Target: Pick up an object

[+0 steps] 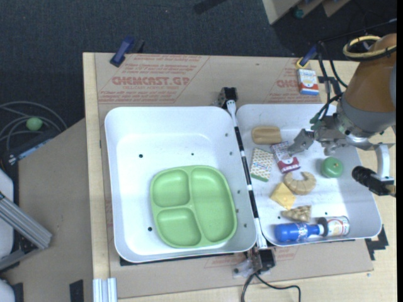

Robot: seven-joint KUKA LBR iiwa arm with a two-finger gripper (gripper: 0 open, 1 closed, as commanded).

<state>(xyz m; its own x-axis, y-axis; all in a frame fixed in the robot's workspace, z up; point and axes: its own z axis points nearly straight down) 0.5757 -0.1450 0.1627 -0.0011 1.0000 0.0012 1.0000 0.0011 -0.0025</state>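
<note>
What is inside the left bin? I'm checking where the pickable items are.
The left bin holds one green divided plate with three bare compartments. Whatever lies beneath the plate is covered.

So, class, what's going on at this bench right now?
A grey and orange robot arm reaches in over the right bin, its end effector sitting low near a red and white packet. That bin also holds a tan block, a green ball, a yellow wedge and a blue bottle. The left bin holds a green divided plate. Nothing looks lifted yet.
</note>
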